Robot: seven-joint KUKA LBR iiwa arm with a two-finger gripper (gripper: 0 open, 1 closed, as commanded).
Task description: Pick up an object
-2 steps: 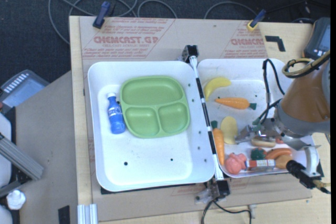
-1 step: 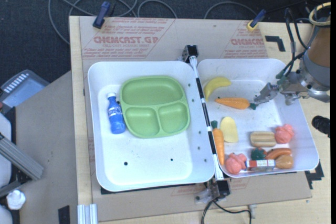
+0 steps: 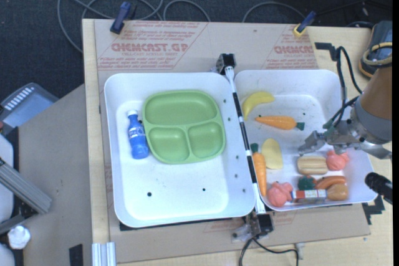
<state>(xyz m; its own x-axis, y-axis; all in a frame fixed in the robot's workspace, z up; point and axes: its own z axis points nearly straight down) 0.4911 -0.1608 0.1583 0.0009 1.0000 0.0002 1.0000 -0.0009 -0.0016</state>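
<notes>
the worktop [image 3: 187, 40] is carrying two white bins side by side. the left bin [image 3: 181, 196] is holding a green tray [image 3: 184, 126] and a blue bottle [image 3: 136, 135]. the right bin [image 3: 293, 81] is holding the toy food: a banana [image 3: 257, 101], two carrots [image 3: 278, 123], a hot dog bun [image 3: 312, 164] and smaller pieces crowding the near corner. the arm [image 3: 377, 103] is reaching in from the right, and the gripper [image 3: 324, 141] is hanging just above the bun; whether it is apart or together, i cannot tell. the bun is looking like the likely pick: probably light, hollow, stiff plastic, smooth and a bit slippery. taking it across its short width, at the middle, is looking safest, since neighbours are sitting close at its right end.
</notes>
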